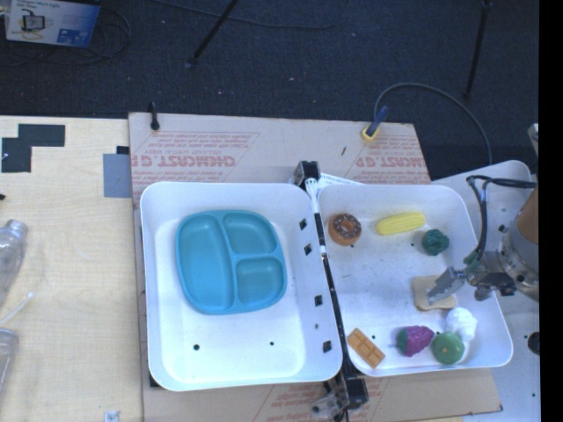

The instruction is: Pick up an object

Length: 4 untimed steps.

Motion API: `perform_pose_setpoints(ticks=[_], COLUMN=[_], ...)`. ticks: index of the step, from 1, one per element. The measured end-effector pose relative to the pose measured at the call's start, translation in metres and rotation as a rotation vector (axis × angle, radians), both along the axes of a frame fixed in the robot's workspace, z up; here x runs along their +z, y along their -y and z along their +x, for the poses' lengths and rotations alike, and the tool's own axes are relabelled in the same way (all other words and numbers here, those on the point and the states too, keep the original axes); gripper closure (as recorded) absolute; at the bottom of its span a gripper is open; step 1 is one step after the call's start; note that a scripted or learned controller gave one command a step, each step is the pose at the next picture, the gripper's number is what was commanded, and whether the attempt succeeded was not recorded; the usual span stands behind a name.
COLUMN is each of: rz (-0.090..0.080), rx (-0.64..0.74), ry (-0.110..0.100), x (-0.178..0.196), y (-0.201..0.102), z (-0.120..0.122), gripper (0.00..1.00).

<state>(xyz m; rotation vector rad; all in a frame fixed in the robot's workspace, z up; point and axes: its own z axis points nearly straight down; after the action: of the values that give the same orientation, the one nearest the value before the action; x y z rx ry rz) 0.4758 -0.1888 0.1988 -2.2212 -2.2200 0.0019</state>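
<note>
Camera view, looking down at a slant on two shallow white bins set side by side. The left bin [167, 359] holds a blue divided tray [231, 261]; the right bin [387, 323] holds the candidates for picking: a brown doughnut [345, 229], a yellow corn cob [400, 224], a dark green ball [435, 242], a tan bread slice [433, 294], an orange waffle piece [366, 347], a purple grape bunch [414, 339], a white lump [461, 322] and a green fruit [448, 349]. The gripper [457, 278] reaches in from the right and sits low over the bread slice's right part, apparently touching or nearly touching it; whether the claw is spread or pressed together cannot be told, as its tip is small and blurred against the slice. Judged from this pose, the bread slice is the target. A flat slice offers little to pinch, so a good grasp calls for a descent centred across its narrow width, reaching the bin floor before closing. The white lump lies just beside the slice and risks being nudged.
</note>
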Motion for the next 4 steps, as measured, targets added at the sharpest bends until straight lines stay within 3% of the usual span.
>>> perform_pose_setpoints(ticks=[1, 2, 3, 4], rz=[-0.002, 0.000, 0.000, 0.002], rx=[0.002, 0.001, 0.005, 0.002], ry=[0.009, 0.002, 0.001, -0.001], x=[-0.108, -0.042, -0.111, -0.111], y=[0.018, 0.024, 0.023, -0.052], z=[0.053, 0.138, 0.154, 0.110], gripper=[0.00, 0.00, 0.00, 0.00])
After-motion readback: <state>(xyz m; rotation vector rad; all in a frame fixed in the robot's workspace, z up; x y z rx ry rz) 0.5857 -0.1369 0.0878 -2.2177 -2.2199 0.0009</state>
